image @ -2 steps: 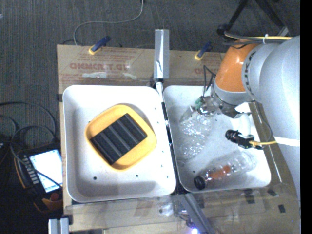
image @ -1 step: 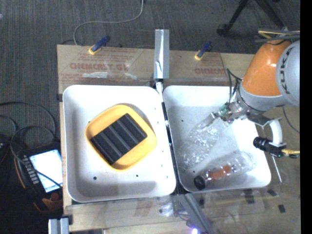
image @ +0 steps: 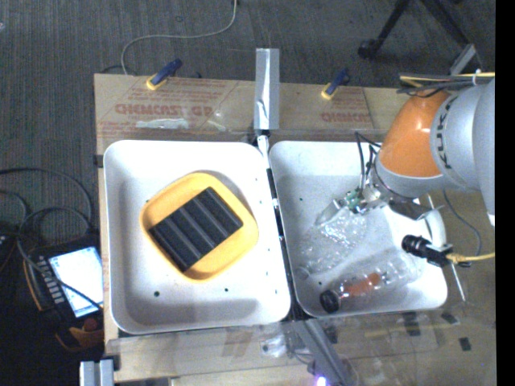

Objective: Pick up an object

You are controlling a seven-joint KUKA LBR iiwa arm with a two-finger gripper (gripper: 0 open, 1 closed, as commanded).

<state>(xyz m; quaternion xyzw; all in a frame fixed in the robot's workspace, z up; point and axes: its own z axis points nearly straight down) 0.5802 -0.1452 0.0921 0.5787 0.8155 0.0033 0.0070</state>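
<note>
A: Jaws (image: 360, 202) status?

B: Cannot tell; the grey arm (image: 451, 139) hides them. They sit above the crinkled clear plastic bottle (image: 338, 230) in the right white bin (image: 310, 166), presumably positioned for grasping.

The table (image: 185, 111) has a brown board top printed with faded red lettering. Two shallow white bins rest on it side by side, the left bin (image: 121, 215) and the right bin (image: 302, 171), rims touching. Two blue-and-yellow clamps (image: 163, 74) grip its far edge.
</note>
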